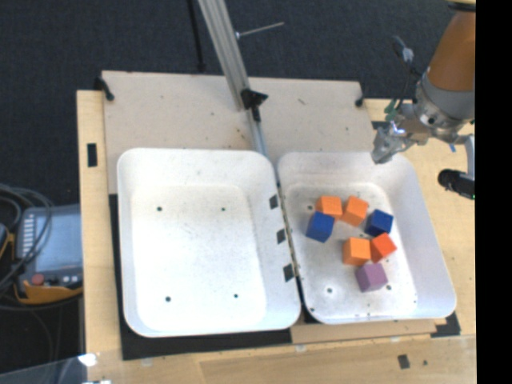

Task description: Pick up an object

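Hovering over the far rim of the right white plastic bin (pixel 416 182), the grey metal gripper (pixel 387 148) grips nothing visible; whether it is open or closed is impossible to tell. Small cubes cluster tightly mid-bin: orange (pixel 329 206), blue (pixel 320 227), purple (pixel 371 277). Crowding risks a descent that nudges neighbours or pinches two at once.

Seven small cubes (pixel 353 235) lay clustered in the right bin (pixel 428 290): four orange, two blue, one purple (pixel 371 277) nearest the camera, several touching, some sitting at an angle.
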Controlling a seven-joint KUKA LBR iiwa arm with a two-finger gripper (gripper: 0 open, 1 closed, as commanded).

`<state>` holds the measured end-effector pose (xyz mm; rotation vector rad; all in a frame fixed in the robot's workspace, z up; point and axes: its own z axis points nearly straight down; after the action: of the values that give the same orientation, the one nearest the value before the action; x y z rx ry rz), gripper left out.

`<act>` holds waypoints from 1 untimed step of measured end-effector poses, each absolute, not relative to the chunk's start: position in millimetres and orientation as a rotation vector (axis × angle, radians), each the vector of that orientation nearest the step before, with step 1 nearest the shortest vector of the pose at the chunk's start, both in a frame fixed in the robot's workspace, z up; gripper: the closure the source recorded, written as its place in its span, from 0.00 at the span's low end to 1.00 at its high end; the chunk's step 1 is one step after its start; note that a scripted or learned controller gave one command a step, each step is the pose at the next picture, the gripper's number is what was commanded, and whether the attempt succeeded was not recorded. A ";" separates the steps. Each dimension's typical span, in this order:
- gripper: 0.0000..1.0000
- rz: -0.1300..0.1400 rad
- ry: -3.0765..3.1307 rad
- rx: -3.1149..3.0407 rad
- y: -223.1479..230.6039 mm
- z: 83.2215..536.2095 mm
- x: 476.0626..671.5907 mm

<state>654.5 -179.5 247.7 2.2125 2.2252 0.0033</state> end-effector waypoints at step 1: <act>1.00 0.001 2.229 2.214 -124.5 243.3 660.0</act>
<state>660.0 -124.5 243.3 2.2142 2.2286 0.0011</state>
